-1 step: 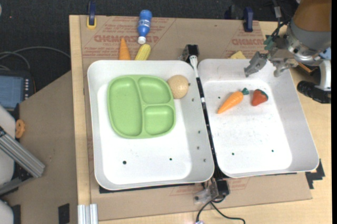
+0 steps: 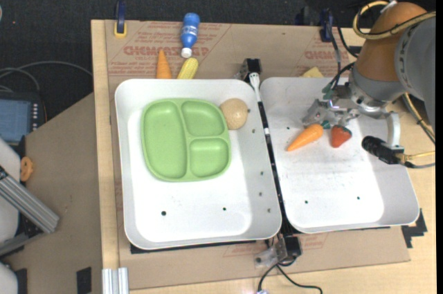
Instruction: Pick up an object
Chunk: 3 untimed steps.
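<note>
Camera view | gripper (image 2: 331,114) lowered at right white bin's (image 2: 346,203) twelve o'clock | orange plastic carrot (image 2: 305,138), red strawberry (image 2: 340,136) beneath | grasp undeterminable

We see bare floor across the right bin's (image 2: 346,203) near half; carrot (image 2: 305,138) and strawberry (image 2: 340,137) crowd its far end.
</note>
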{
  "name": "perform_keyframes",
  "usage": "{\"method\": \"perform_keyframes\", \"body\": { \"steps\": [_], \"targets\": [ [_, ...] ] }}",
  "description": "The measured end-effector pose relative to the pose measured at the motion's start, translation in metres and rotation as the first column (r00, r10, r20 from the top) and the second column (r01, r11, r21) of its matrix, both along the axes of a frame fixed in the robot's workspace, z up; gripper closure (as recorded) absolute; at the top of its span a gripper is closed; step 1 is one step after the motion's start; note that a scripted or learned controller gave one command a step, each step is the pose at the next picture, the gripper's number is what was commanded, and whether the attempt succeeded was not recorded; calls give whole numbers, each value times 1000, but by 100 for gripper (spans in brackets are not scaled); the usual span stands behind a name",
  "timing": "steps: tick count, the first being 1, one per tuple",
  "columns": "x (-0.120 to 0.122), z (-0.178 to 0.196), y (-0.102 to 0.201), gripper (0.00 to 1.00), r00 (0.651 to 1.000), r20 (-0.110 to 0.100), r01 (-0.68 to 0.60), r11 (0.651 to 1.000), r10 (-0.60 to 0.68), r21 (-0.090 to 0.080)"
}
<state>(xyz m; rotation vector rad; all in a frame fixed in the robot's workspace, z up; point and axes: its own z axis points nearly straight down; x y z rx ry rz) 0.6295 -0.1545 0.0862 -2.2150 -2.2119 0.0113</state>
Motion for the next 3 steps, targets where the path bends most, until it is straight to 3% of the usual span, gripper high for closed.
{"method": "perform_keyframes", "body": {
  "steps": [3],
  "targets": [
    [-37, -1, -41, 0, 1000, 10, 0, 1000, 0, -2]
  ]
}}
